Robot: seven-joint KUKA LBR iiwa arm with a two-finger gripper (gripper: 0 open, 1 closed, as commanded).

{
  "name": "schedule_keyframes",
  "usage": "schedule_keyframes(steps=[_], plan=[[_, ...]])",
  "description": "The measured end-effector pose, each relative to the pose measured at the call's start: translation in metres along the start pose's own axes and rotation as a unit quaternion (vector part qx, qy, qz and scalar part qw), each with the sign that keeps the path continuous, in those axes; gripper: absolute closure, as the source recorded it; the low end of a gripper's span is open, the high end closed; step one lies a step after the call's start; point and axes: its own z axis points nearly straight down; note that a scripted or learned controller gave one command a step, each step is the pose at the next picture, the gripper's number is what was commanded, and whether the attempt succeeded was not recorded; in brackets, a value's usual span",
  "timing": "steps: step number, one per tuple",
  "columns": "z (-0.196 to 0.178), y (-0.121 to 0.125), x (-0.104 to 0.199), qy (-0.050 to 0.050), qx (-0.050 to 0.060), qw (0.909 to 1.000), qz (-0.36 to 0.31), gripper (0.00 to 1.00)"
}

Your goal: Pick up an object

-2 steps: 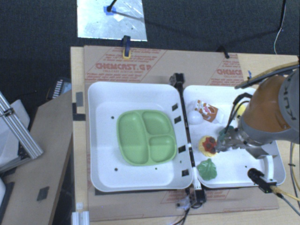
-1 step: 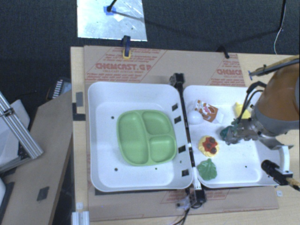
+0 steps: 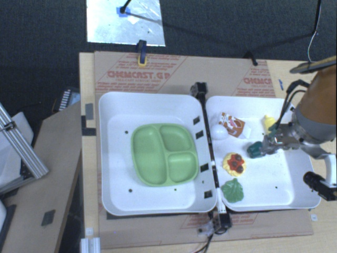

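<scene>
Small teal toy (image 3: 255, 150) at the gripper (image 3: 267, 144) in the right bin (image 3: 300, 194): probably light, hard, slippery; best pinched across its middle. Jaws' state impossible to tell.

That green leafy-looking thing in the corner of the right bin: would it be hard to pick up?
Probably a bit awkward. The green leafy thing looks low and lumpy with an uneven outline, so fingers may slip off it. It seems small and toy-like, so likely light and stiff. It lies near the right bin's corner, which may crowd a grasp.

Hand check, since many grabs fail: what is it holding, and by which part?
Cannot be told. The hand sits right at a teal toy in the right bin, but a grip isn't visible.
</scene>
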Motion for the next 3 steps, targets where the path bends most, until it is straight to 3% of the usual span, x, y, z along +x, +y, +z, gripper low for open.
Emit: schedule_keyframes(steps=[1, 2, 3], plan=[[-0.064, 0.003, -0.003, 0.000, -0.001, 1.0000, 0.000, 1.00], [-0.062, 0.004, -0.003, 0.000, 0.002, 1.0000, 0.000, 1.00], [-0.043, 0.037, 0.043, 0.001, 0.002, 1.0000, -0.003, 1.00]])
